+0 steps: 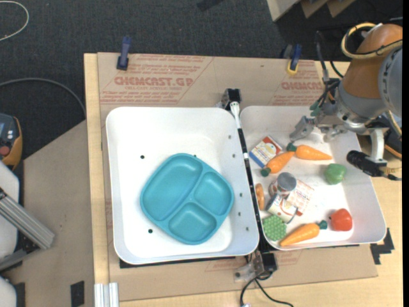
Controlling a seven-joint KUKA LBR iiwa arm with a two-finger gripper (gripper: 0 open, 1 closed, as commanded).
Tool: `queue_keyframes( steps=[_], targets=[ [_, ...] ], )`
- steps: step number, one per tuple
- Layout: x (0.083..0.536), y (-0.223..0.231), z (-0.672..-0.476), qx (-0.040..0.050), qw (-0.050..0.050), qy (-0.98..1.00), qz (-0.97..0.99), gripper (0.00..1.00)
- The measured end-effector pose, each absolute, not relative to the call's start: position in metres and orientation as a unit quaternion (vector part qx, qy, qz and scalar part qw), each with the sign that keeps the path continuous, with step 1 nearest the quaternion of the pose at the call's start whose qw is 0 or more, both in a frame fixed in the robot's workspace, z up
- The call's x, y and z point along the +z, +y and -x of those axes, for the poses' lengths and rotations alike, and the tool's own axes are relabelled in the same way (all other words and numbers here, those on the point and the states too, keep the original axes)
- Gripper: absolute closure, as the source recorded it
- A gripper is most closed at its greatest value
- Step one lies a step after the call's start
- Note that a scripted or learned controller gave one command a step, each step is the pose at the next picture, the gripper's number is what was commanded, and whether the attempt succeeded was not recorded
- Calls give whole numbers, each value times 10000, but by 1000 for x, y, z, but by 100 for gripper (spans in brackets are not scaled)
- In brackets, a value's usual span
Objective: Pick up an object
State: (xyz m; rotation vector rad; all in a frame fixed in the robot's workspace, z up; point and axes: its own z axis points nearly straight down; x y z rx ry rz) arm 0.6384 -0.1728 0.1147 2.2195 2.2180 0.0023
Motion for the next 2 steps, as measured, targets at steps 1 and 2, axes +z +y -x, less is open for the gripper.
queue_keyframes(
  steps=[1,2],
  targets=[
    [88,-100,-670,24,45,7093,-7049,0],
    [190,-28,-577,6,-25,7091,-7051,0]
  ],
)
